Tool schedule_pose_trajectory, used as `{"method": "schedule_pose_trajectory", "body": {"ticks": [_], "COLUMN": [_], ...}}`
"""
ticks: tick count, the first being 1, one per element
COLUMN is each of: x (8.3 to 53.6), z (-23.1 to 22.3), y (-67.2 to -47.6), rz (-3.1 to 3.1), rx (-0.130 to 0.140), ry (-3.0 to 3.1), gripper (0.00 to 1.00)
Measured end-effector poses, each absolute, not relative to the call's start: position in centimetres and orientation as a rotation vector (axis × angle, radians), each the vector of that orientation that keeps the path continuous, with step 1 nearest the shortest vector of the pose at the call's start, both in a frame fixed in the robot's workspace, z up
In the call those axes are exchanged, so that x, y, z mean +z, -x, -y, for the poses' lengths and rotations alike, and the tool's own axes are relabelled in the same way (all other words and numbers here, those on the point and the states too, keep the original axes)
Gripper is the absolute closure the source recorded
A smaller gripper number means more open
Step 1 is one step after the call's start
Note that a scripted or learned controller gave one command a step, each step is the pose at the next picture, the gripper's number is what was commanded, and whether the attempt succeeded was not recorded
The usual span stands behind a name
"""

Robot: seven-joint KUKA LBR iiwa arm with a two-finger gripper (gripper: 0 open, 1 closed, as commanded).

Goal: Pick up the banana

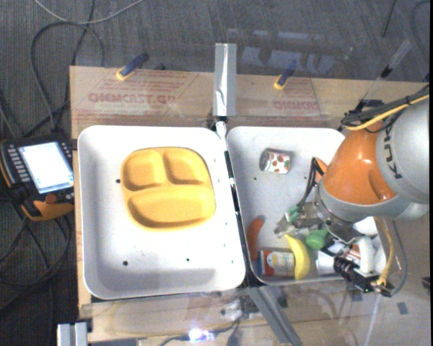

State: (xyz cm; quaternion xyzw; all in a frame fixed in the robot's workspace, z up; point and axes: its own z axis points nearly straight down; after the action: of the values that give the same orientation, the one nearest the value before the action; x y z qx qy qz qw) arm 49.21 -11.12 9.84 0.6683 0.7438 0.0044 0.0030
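Observation:
The yellow banana lies in the right bin near its front wall, curved, with its top end pointing up toward the gripper. The gripper, metal with green parts, hangs from the grey and orange arm just above and slightly left of the banana's upper end. Nothing shows between its tips. A small green object sits right beside the banana's top.
A red and yellow labelled box lies against the banana's left side, and a red pepper-like item is further left. A white spotted cup sits at the bin's back. White items lie under the arm. The left bin holds a yellow divided plate.

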Motion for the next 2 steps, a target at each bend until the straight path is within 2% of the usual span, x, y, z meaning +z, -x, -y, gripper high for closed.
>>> {"method": "schedule_pose_trajectory", "body": {"ticks": [1, 2], "x": [18.22, 18.23], "z": [5.78, 5.85], "y": [-54.82, -54.82], "rz": [-2.059, -2.057], "rx": [-0.006, -0.008], "ry": [-2.375, -2.376], "gripper": [1.00, 0.00]}}
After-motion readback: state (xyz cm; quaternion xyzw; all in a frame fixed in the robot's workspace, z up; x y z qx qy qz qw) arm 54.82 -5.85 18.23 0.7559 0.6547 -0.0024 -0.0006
